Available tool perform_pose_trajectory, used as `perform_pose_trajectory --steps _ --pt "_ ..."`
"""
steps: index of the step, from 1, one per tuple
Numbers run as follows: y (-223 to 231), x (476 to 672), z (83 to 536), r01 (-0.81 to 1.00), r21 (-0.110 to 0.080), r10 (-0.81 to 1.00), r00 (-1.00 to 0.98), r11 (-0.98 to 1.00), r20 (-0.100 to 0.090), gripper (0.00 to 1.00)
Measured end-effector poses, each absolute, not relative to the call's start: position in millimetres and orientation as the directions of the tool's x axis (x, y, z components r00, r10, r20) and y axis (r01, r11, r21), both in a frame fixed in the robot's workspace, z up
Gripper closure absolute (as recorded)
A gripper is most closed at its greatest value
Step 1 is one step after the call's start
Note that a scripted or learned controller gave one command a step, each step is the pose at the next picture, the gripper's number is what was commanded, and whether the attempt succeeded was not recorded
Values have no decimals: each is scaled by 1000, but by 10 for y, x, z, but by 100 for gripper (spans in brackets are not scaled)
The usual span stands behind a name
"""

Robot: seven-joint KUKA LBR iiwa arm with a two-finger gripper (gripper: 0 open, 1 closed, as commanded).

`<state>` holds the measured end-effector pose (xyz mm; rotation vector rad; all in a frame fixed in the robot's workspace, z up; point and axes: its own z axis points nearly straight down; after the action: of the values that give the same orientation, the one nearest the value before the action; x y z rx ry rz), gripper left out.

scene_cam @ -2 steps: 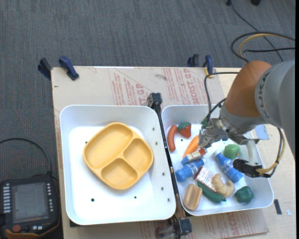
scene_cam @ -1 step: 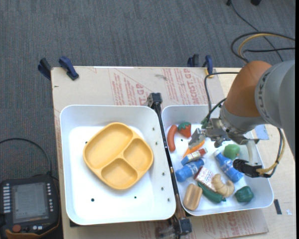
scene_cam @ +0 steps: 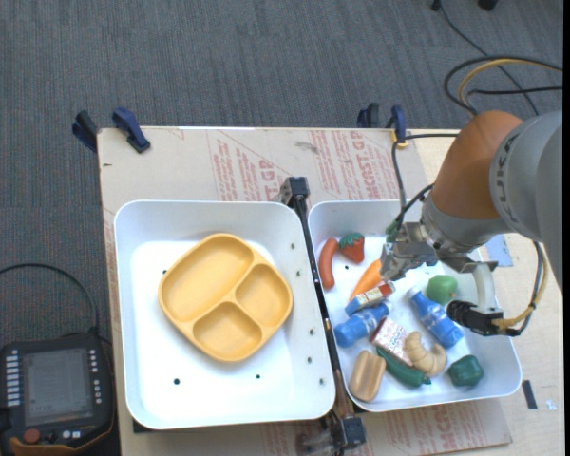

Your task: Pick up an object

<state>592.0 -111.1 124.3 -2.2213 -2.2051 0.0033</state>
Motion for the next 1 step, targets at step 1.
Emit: perform_pose_trajectory --steps 1 --pt "-1111 5919 1243 1000 -10 1000 8 -8 7 0"
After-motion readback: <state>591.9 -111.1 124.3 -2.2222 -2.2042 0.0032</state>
